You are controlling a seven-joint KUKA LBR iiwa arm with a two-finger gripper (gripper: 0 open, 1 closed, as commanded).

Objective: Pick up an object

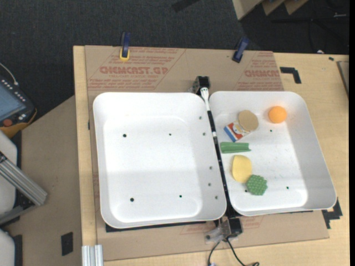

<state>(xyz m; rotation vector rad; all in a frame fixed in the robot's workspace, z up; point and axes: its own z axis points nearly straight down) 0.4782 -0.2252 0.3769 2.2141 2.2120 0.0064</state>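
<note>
The right bin (310, 148) holds several small objects. An orange ball (277, 114) lies near its far side. To its left is a tan round disc (248, 121) resting on a red, white and blue packet (233, 131). Below them lies a green flat bar (234, 147), then a yellow lump (241, 168) and a green bumpy piece (256, 184) touching it at the near side.
The left bin (155, 159) sits beside the right one on a brown cardboard sheet (166, 68). Two clamps (125, 46) hold the sheet at the far edge. A cable connector (227, 229) lies at the near edge between the bins.
</note>
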